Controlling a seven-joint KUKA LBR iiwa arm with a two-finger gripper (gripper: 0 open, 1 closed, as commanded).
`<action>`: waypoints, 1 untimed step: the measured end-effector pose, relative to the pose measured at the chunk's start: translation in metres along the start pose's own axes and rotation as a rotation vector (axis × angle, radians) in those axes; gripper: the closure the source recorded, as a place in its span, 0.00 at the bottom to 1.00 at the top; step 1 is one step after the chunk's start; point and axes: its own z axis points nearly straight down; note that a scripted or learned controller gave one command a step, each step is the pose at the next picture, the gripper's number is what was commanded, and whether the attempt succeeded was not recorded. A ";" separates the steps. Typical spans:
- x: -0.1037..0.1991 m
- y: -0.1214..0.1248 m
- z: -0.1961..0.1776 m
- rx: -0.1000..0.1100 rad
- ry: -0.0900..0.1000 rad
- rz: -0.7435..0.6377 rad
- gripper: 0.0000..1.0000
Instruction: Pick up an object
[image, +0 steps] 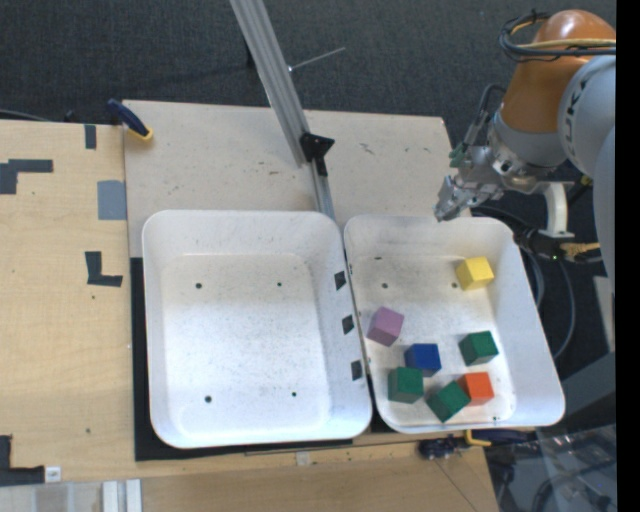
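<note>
The right bin (520, 290) holds several small blocks: a yellow block (475, 272) near its far right side, a purple block (386, 325) toward the left, a blue block (423, 357), a green block (479, 347), another green block (406, 384), a third green block (448, 400) and an orange block (478, 386). My gripper (449, 205) hangs over the bin's far rim, up and left of the yellow block, pointing down-left. Nothing shows between its fingertips.
The left bin (160, 300) lies beside the right one, their rims meeting in the middle. A slanted metal rail (285, 90) runs from the top down to the bins' junction. A blue and yellow clamp (130, 118) sits at the bench's far left corner. Cables (560, 245) hang right of the bin.
</note>
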 end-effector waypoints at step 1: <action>0.040 -0.026 -0.010 0.004 0.002 -0.002 1.00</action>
